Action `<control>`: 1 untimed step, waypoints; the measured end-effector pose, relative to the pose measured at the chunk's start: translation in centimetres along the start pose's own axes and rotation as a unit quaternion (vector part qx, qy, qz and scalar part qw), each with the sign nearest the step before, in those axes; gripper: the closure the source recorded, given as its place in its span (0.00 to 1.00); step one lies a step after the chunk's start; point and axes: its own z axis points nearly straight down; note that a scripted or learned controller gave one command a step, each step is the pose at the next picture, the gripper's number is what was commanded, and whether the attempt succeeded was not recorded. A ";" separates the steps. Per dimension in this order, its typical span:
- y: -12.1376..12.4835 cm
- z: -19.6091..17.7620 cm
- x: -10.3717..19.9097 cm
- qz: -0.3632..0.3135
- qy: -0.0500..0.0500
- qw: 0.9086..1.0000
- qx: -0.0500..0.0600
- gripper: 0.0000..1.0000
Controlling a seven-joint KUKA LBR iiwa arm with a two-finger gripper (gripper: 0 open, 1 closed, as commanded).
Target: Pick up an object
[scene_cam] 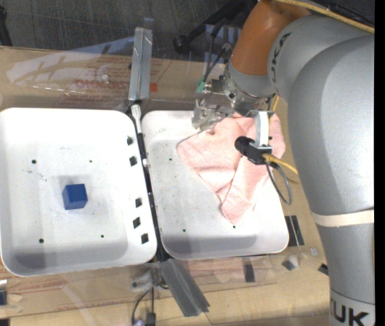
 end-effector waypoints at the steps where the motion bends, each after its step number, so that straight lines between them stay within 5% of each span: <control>1: 0.3 0.1 -2.2 0.073 0.000 0.997 0.000 1.00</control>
